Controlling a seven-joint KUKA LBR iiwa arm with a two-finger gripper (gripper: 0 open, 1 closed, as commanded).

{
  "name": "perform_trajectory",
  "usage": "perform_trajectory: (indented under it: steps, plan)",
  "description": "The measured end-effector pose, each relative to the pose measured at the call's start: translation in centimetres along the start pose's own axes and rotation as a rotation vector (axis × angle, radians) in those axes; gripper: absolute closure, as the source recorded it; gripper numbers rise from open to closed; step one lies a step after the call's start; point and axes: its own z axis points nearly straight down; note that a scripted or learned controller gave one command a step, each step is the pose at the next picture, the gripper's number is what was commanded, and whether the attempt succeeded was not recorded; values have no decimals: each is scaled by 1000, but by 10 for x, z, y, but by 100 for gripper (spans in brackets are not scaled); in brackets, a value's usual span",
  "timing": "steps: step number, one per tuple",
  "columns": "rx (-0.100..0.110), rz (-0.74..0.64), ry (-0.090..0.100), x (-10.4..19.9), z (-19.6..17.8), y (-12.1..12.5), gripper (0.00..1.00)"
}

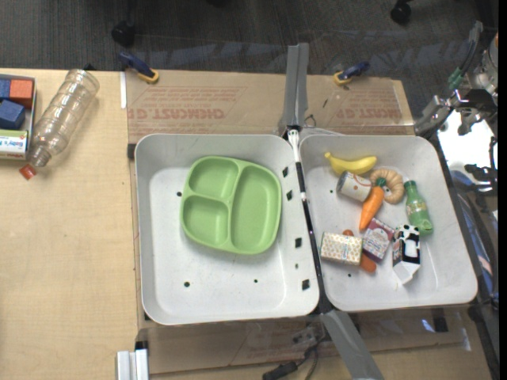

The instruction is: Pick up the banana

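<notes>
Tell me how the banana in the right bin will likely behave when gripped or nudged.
The banana looks like a smooth, glossy toy, so it is probably stiff, light and somewhat slippery. Its curved shape, lying flat, suggests it would pivot or slide rather than roll. A small can lies close beside it, so a nudge may push into that.

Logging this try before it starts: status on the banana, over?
Yellow banana lying at right white bin's far end, untouched. Small can close beside it, orange carrot just past. Top side open.
</notes>
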Motion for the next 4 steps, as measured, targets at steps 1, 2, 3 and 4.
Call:
perform_trajectory:
  steps: [1,2,3,4]
  plan:
    - [0,-25,0,-4,67,-42,0]
    - [11,-253,18,7,174,4,0]
    - [-3,-360,0,14,170,-62,0]
    - [-4,-311,-1,96,170,5,0]
